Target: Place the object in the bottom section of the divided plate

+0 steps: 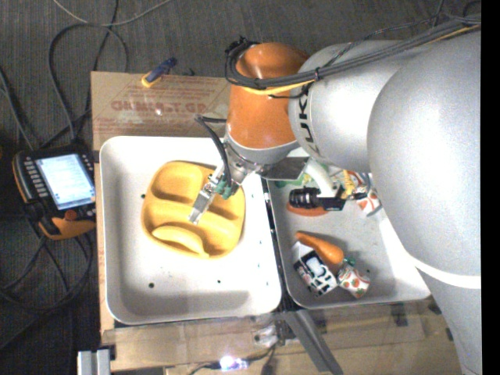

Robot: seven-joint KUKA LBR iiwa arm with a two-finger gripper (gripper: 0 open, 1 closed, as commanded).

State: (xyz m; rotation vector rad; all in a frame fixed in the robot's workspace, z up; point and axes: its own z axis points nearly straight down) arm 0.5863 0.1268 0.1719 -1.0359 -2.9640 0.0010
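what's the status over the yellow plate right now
Gripper over the yellow divided plate in left bin. Nothing seen in the jaws. Carrot and other items in right bin.

I see the yellow divided plate (194, 209) lying flat in the left bin (125, 287), its bottom section a pale crescent.

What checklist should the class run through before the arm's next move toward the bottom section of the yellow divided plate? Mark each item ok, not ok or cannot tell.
1. Divided plate sits flat in the left bin: ok.
2. Gripper is over the plate: ok.
3. Object is held between the fingers: cannot tell; something green shows at the gripper.
4. Bottom section is free to receive the object: ok.
5. Gripper is above the bottom section: not ok; it hangs over the plate's middle.
6. Carrot and other items lie in the right bin, out of the way: ok.
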